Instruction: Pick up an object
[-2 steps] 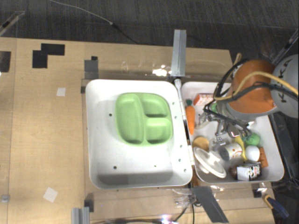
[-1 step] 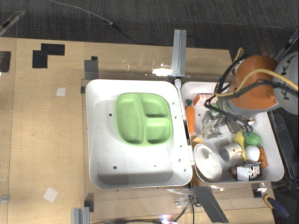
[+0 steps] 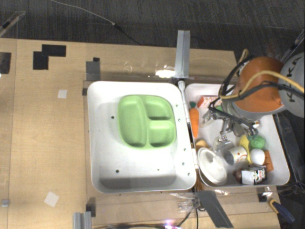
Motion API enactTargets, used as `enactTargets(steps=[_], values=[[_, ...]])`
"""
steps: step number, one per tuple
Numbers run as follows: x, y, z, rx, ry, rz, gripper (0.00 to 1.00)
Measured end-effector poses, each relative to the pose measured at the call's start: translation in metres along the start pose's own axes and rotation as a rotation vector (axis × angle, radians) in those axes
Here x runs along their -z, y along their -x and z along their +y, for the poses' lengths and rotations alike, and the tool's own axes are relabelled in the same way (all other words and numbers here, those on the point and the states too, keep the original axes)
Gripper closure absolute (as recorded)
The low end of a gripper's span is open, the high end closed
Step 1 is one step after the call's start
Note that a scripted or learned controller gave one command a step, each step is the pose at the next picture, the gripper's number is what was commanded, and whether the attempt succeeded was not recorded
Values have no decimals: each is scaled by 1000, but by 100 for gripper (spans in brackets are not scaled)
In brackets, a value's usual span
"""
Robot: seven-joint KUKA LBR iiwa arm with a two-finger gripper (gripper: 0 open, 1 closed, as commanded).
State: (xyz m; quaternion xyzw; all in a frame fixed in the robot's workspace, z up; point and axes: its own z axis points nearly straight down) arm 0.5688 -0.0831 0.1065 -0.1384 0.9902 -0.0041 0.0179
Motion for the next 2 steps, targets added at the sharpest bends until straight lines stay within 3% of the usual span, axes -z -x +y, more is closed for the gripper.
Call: enactTargets(steps=[1, 2], values=[[-14, -48, -41, -108, 5, 15, 0], [-17, 19, -31, -302, 5, 18, 0]])
